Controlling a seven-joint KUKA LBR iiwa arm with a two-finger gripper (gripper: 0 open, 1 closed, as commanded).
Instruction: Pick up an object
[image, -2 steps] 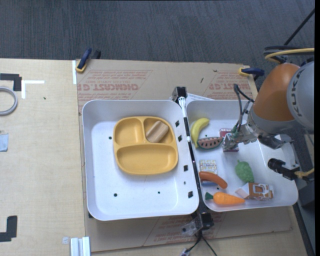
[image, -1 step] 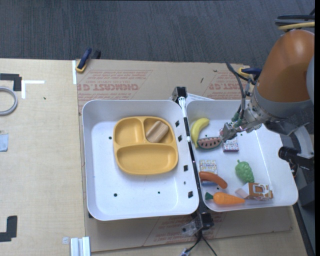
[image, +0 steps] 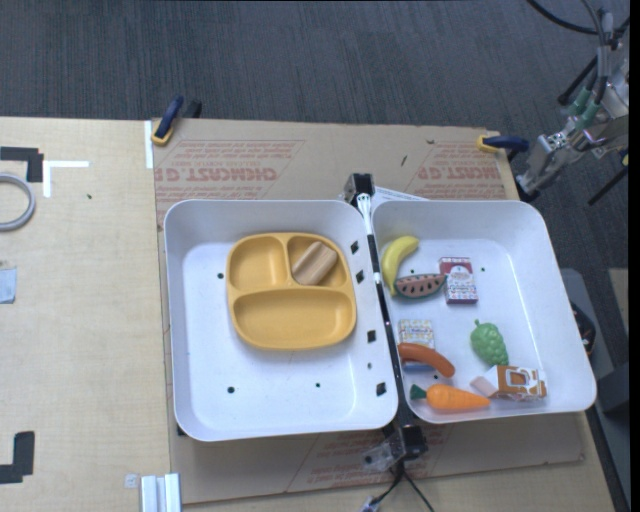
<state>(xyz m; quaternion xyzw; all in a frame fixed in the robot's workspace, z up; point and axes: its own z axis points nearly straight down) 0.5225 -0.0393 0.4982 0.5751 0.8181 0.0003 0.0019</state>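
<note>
The right bin (image: 548, 262) holds several toy foods. A yellow banana (image: 396, 257) lies at its upper left, with a watermelon slice (image: 419, 286) and a small red-and-white box (image: 458, 281) just below and right of it. Lower down are a small patterned packet (image: 416, 331), a green vegetable (image: 489, 342), a red sausage (image: 426, 358), an orange carrot (image: 457, 399) and an orange-and-white carton (image: 521, 383). In the left bin (image: 182, 300) sits a yellow divided plate (image: 290, 315) with a tan bread piece (image: 315, 262) in its upper right compartment.
Both bins rest on a cardboard sheet (image: 240, 165) held by clamps at its top left (image: 167, 119) and top right (image: 501, 144). A metal stand with cables (image: 585, 110) rises beyond the top right corner. A tape ring (image: 12, 202) lies on the bench at far left.
</note>
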